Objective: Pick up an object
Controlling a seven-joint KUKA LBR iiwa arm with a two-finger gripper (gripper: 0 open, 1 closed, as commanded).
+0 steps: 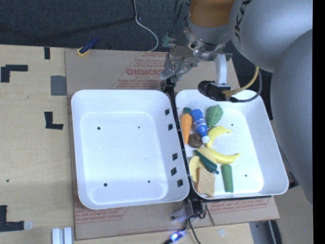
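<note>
The right bin (pixel 254 136) holds a pile of toy food along its left side. An orange carrot (pixel 186 126) lies next to a blue bottle (pixel 199 122), with a bumpy green fruit (pixel 214 115) beside them. Two yellow bananas (pixel 219 133) (pixel 221 157), a green cucumber (pixel 227 178) and a tan bread slice (pixel 205 182) lie nearer the front. My gripper (pixel 169 80) hangs over the back end of the divide between the two bins, behind the pile and apart from it. Nothing shows in its grasp.
The left bin (pixel 122 146) is bare white. Both bins rest on a cardboard sheet (pixel 137 72) on the wooden bench. The big grey arm (pixel 274 29) covers the upper right, and a black cable loops over the right bin's back rim (pixel 218 90).
</note>
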